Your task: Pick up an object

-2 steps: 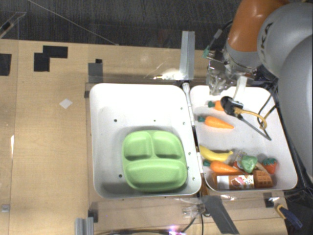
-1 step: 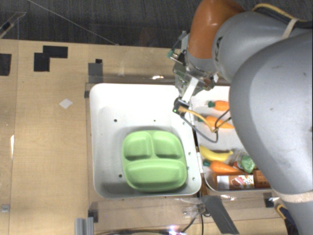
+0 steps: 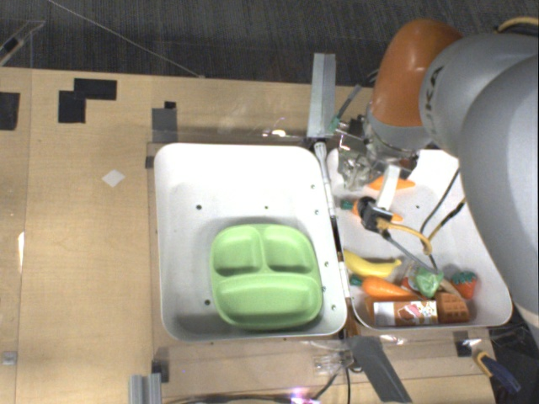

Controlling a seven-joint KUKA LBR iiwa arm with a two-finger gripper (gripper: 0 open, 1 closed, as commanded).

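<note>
My gripper [image 3: 357, 172] hangs low over the far left corner of the right bin [image 3: 493, 301], under the orange wrist band. An orange wedge-shaped piece [image 3: 399, 183] lies right beside it, partly hidden by the wrist. Along the bin's near side lie a yellow banana [image 3: 371, 265], an orange carrot [image 3: 389, 289], a small bottle with a red label [image 3: 407, 312], a brown block [image 3: 454, 307] and a green toy [image 3: 427, 283]. Nothing is visibly held.
The left bin [image 3: 181, 225] holds a green divided plate [image 3: 266, 274] toward its near side. A ridge between the bins runs just left of the gripper. The grey arm covers the right bin's far right part. Cables trail from the wrist over the toys.
</note>
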